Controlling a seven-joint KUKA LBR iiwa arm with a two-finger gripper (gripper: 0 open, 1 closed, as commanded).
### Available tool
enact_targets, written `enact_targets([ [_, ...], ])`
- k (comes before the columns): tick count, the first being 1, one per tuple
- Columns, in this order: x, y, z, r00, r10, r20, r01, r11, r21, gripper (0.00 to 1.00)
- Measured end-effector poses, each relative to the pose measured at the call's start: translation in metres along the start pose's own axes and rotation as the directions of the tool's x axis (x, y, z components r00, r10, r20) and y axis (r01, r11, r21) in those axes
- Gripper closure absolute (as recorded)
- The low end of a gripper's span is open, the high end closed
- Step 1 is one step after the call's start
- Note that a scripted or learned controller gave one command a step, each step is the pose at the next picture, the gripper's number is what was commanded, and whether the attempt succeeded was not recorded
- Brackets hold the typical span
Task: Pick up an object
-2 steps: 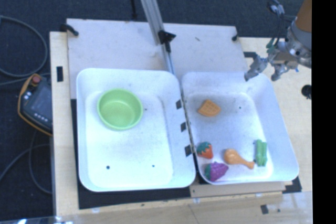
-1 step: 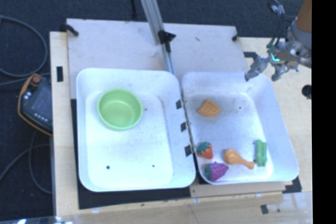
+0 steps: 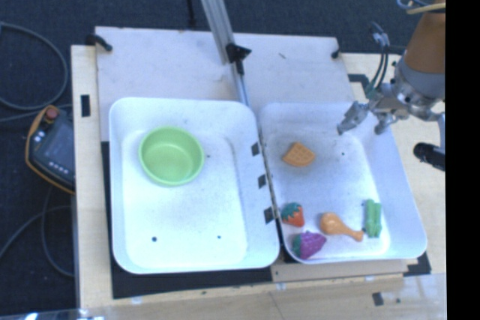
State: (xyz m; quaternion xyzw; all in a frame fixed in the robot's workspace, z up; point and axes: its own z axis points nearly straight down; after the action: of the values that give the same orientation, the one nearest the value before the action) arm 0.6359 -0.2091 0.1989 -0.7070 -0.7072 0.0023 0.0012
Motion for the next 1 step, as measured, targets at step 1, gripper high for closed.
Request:
enact_targets([
  [1, 0.0055, -0.0028, 0.0612, 1.000, 0.000, 0.000, 0.000, 1.000, 0.000, 0.00],
])
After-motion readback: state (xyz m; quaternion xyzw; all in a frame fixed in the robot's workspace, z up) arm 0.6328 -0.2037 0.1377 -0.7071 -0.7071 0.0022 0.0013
